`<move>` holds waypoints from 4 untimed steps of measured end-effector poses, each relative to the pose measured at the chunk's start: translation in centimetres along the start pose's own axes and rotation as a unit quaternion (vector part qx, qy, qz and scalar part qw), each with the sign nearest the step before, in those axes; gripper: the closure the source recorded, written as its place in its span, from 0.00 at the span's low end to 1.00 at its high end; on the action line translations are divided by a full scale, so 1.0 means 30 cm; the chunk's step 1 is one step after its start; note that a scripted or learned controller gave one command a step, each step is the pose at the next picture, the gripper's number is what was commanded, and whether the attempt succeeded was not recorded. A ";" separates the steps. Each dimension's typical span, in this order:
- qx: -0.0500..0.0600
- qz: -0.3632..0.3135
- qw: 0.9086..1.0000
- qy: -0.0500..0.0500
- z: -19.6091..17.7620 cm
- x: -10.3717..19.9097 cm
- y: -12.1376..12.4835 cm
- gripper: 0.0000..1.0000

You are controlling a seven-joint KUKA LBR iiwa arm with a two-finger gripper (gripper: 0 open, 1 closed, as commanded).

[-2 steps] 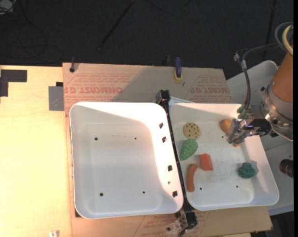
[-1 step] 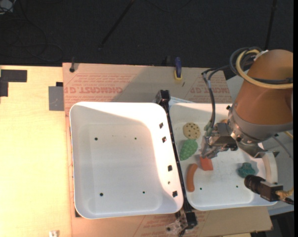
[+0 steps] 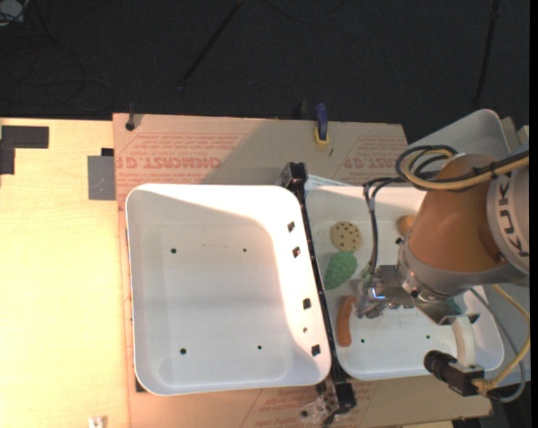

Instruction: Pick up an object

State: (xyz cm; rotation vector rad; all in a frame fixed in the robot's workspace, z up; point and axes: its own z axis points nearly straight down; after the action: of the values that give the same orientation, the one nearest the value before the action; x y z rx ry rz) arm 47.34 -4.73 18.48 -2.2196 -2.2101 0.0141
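Gripper [image 3: 372, 300] low in right bin [image 3: 402, 364], beside orange sausage [image 3: 343, 321], green object [image 3: 341, 268], round cookie [image 3: 345, 234]

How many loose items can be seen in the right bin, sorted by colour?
Tan: 1, the round cookie-like disc.
Green: 1, the leaf-shaped piece.
Orange-red: 1, the sausage-shaped piece.
Total: 3 in the right bin. The arm covers part of that bin, so anything under it cannot be counted.

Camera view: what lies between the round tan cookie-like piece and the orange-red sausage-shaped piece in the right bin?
The green leaf-shaped piece lies between the tan round piece and the orange-red piece, in the camera view. The gripper sits just to their right.
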 end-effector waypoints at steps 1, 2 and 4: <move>-0.003 0.000 1.000 0.000 -0.052 0.001 0.004 1.00; -0.013 -0.004 1.000 -0.001 -0.566 0.036 0.122 1.00; -0.009 -0.005 1.000 0.000 -0.438 -0.006 0.005 1.00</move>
State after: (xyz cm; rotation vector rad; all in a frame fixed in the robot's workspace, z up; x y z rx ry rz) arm 47.65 -4.93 31.62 -2.2178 -2.2294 -0.0054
